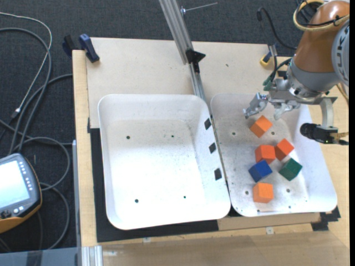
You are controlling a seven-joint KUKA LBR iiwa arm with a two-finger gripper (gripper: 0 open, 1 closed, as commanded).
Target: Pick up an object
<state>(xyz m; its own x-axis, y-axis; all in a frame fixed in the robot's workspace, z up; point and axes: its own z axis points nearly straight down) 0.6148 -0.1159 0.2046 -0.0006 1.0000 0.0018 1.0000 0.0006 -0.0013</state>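
Note:
Several small cubes lie in the right bin (313, 190). One orange cube (260, 126) sits apart at the far end. Closer in are two more orange cubes (265, 152) (284, 147), a blue cube (259, 170), a green cube (290, 168) and another orange cube (263, 192). My gripper (266, 111) hangs over the far end of this bin, just beyond the lone orange cube. Its fingers (251, 109) are spread open, with nothing between them.
The left bin (111, 148) stands beside the right one, with black clips along the shared edge. A slanted metal rail (177, 26) crosses the back of the bench. A black fitting (316, 131) sticks out at the right bin's right rim.

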